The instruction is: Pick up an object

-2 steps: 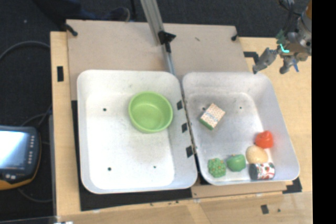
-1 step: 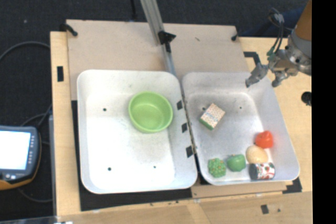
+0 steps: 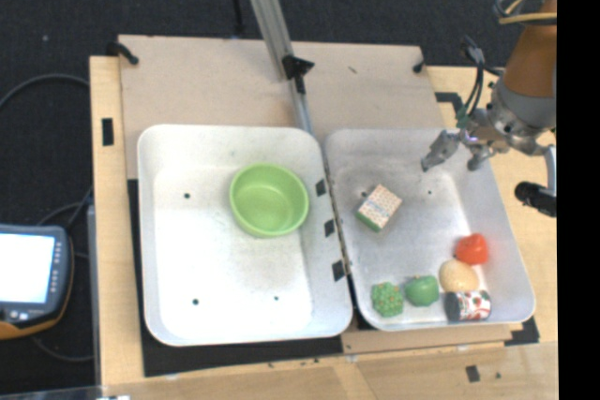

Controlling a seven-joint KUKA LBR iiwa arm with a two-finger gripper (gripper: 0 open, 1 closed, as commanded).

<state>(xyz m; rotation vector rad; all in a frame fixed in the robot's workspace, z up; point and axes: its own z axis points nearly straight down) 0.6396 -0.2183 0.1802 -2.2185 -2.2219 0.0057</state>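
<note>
Reaching in from the right edge of the frame, the arm [image 3: 532,61] is cut off there, so just its orange band and grey wrist can be seen; the end effector [image 3: 457,151] hangs over the upper right part of the right bin [image 3: 412,155], its two fingers [image 3: 437,151] spread apart with nothing between them; how far it sits above the bin floor is hard to judge from this slanted angle.

Lower in that bin, near the frame's centre, lies a small box [image 3: 379,206], tilted, with green and pale faces whose print is too small to read; along the bin's lower right corner sit a bumpy green piece [image 3: 387,298], a smooth green ball [image 3: 423,290] just beside it, a pale egg-like object [image 3: 457,275], a red object [image 3: 472,249] above that, and a red, white and dark item [image 3: 467,305] whose shape is unclear; the last three crowd together, touching or nearly so.

The left bin [image 3: 187,295] holds a green bowl [image 3: 269,200] in its upper right area; a metal post [image 3: 265,0] rises from the counter [image 3: 216,75] behind the bins and runs out of the top of the frame; a screen device [image 3: 28,281] at lower left is cropped by the edge.
</note>
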